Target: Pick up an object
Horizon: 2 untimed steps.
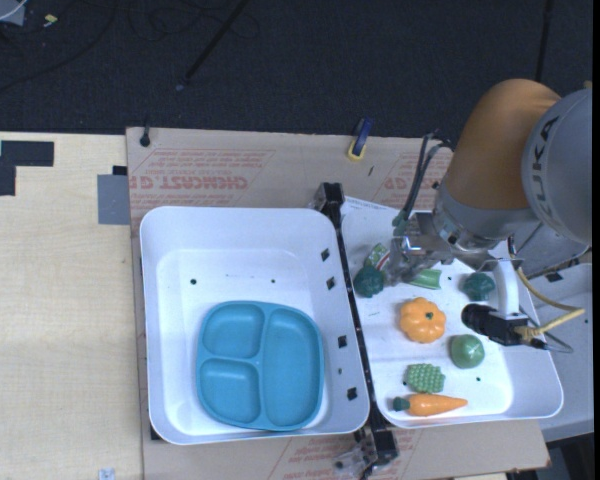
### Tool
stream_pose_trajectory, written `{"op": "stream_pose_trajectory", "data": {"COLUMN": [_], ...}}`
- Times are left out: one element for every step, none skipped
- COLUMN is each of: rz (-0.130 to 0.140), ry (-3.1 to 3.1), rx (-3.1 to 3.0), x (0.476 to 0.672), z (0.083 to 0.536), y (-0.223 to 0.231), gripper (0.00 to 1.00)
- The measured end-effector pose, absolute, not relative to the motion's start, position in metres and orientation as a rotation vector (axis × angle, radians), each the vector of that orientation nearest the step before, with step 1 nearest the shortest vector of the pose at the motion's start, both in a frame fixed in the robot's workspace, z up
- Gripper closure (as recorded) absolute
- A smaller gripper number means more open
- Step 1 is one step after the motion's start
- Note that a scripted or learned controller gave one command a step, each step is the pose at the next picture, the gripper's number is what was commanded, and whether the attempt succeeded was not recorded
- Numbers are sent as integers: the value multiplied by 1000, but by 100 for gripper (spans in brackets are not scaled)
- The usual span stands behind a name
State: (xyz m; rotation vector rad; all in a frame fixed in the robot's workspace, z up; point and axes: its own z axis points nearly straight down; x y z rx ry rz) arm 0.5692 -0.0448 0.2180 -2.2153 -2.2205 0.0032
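My gripper (411,260) hangs low over the far part of the right bin (540,393). It is just above a flat green piece (426,279) and close to a dark teal round toy (368,283) on its left. An orange pumpkin toy (421,320) lies just in front of it. Nothing can be seen held in the gripper. Also in this bin are a teal toy (477,286), a green ball (466,350), a bumpy green toy (424,377) and a carrot (435,404).
The left bin (170,268) holds a blue divided plate (260,364). A black divider (345,308) runs between the two bins. The grey and orange arm (510,158) fills the space above the right bin's far right corner.
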Motion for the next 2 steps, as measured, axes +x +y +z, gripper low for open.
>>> {"op": "stream_pose_trajectory", "data": {"rz": [4, 2], "ry": [-2218, -2218], "rx": [-2220, -2222], "x": [567, 572], "z": [217, 219], "y": [-47, -52], "gripper": [100, 100]}}
